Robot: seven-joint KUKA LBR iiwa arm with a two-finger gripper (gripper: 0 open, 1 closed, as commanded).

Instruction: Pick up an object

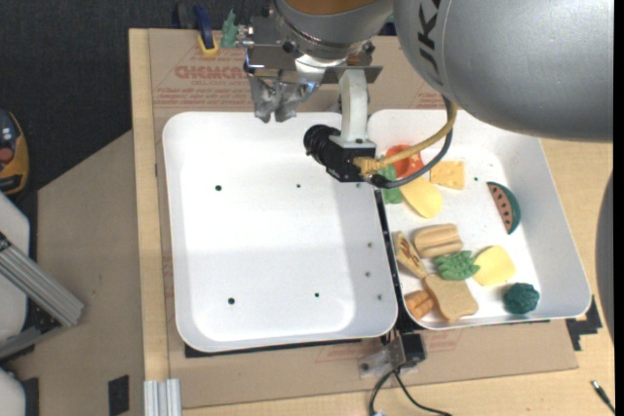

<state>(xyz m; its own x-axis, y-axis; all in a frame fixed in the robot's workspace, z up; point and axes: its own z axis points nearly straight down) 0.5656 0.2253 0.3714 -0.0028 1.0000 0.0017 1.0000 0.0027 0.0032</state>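
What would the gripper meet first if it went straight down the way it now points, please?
Probably the near-back edge of the left bin: the gripper hangs over its bare white floor, well left of the toy food in the right bin. Depth is hard to judge.

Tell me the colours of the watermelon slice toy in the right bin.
Red flesh with dark seeds and a green rind, seen in the camera view.

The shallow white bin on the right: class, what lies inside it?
Toy foods lie inside the shallow white bin on the right: a watermelon slice, green broccoli, yellow pieces. The grey arm covers its far corner.
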